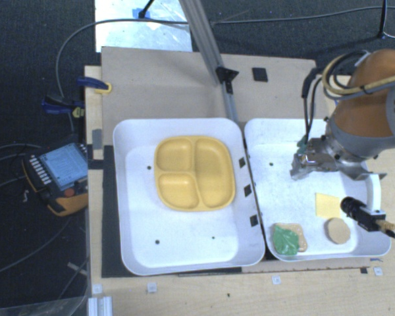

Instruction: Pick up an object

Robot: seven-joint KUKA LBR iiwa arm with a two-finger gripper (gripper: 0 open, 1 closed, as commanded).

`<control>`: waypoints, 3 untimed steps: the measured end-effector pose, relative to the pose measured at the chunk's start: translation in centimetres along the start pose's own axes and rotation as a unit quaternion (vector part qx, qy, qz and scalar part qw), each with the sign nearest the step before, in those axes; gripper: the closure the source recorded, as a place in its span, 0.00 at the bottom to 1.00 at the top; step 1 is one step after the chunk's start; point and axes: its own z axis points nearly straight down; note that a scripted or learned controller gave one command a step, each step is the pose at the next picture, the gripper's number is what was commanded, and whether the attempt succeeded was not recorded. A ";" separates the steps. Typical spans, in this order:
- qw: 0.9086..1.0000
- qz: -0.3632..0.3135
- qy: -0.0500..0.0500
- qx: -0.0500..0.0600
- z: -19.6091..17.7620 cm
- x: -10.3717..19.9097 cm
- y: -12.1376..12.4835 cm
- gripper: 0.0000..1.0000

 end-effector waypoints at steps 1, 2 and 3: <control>1.000 0.000 0.000 0.001 1.1 5.3 0.1 1.00; 1.000 0.000 0.000 0.001 1.1 10.0 0.7 1.00; 1.000 0.000 0.000 0.001 1.6 15.0 0.4 1.00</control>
